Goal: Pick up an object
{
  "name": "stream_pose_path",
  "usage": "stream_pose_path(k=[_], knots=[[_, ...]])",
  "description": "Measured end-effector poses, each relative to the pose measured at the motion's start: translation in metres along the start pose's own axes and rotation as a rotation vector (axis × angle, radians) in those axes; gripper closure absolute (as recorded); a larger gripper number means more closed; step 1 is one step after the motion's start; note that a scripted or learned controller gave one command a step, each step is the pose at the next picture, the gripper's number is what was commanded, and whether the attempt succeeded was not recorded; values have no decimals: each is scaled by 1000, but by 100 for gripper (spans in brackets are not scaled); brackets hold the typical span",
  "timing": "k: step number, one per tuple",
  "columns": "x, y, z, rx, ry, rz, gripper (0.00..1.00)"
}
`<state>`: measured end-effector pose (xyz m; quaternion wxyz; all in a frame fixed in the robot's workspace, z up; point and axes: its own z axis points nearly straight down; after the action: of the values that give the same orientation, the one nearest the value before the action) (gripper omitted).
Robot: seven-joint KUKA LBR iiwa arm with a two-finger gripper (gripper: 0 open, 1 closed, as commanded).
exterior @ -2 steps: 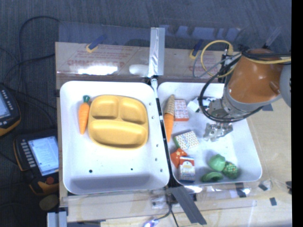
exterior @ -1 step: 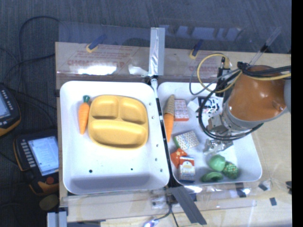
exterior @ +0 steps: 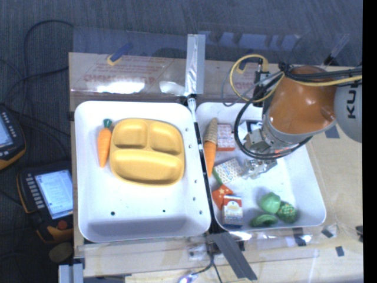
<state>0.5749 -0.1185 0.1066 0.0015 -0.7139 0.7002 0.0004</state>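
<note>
Small carton (exterior: 232, 210) with a red-and-white face lies near the front rim of the right bin (exterior: 311, 181), at roughly 6 o'clock from the bin's centre. Just above it sits a red-orange piece (exterior: 221, 194). At 3 o'clock from the carton: a green round item (exterior: 270, 203), a darker green knobbly one (exterior: 287, 211) touching it, and a flat green piece (exterior: 263, 220) at the front wall.

Right bin, left wall: an orange carrot-like cone (exterior: 209, 149) lies lengthwise, tip toward 6 o'clock. A pale printed box (exterior: 225, 137) sits just beside it at 3 o'clock. A patterned green-white packet (exterior: 227, 171) lies tilted near bin centre.

Gripper (exterior: 257, 165) hangs over the right bin's middle, under the orange band of the arm (exterior: 300, 108), which comes in from 3 o'clock. The patterned packet is just beside the jaws at 9 o'clock; contact cannot be told. Jaws are largely masked by the wrist and cabling; open or closed cannot be told. Nothing is visibly between them.

Left bin (exterior: 88, 205): a yellow divided tray (exterior: 147, 151) sits at centre-top, with an orange carrot (exterior: 104, 145) just beside it at 9 o'clock, green top toward 12 o'clock.

Counter (exterior: 339, 234) shows at 3 o'clock of the bins.
</note>
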Motion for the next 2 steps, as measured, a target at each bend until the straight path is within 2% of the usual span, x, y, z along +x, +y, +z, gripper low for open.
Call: stream_pose_path(k=[1, 2], knots=[[-19, 6, -14, -3, 0, -15, 100], [9, -18, -12, -2, -3, -286, 100]])
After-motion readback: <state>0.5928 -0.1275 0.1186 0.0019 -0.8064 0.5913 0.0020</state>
